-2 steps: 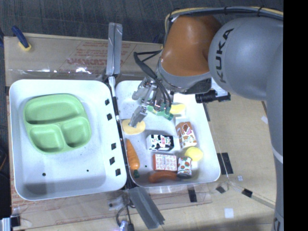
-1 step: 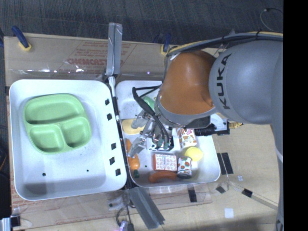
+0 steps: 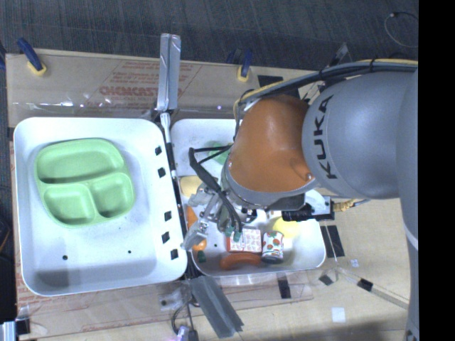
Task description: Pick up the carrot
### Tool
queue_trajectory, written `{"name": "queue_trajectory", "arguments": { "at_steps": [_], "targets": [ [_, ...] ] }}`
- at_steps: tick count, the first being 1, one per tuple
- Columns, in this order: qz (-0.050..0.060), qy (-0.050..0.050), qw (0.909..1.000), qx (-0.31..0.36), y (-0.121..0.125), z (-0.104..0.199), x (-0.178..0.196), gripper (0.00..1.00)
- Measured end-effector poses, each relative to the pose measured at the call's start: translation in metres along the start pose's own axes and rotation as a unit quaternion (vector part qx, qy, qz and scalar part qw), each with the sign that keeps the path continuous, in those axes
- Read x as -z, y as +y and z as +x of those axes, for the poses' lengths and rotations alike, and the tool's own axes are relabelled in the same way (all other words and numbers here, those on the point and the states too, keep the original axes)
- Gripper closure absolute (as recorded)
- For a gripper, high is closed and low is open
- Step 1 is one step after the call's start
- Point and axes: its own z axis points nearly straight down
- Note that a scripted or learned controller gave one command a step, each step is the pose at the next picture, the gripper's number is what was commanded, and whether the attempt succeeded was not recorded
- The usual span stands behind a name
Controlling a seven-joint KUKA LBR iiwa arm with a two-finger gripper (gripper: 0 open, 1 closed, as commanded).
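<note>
We see the arm (image 3: 341, 137) reaching in from the right, its grey body and orange band covering most of the right bin (image 3: 206, 130). The tool (image 3: 202, 226) hangs low at the left side of that bin, close to the divider between the two bins, amid cables and metal parts. We cannot tell from this slant whether it is spread or pressed together, as the wrist hides much of it.

The carrot (image 3: 238, 261) lies along the near wall of the right bin, an orange strip running left to right, just on the near side of a small red and white patterned box (image 3: 245, 241). A small orange piece (image 3: 200, 246) sits just beside the tool's tip; it may be part of the carrot or another item, we cannot be sure. To the right of the box stands a small can (image 3: 273, 247) with a red label, and a yellow item (image 3: 291, 227) lies just beyond it.

In the left bin (image 3: 28, 190) a green divided plate (image 3: 85, 180) with three compartments rests toward the far side. Both bins sit on the bench (image 3: 85, 77).
</note>
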Motion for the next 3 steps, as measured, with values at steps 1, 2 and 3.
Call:
{"name": "queue_trajectory", "arguments": {
  "at_steps": [1,2,3],
  "targets": [
    [0.0,-0.001,1.0,-0.007,0.089,0.033,0.0,0.0],
    [0.001,0.001,0.9999,0.016,0.158,0.065,-0.097,0.0],
    [0.002,0.001,0.9992,-0.04,0.166,0.069,-0.098,0.0]
  ]
}}
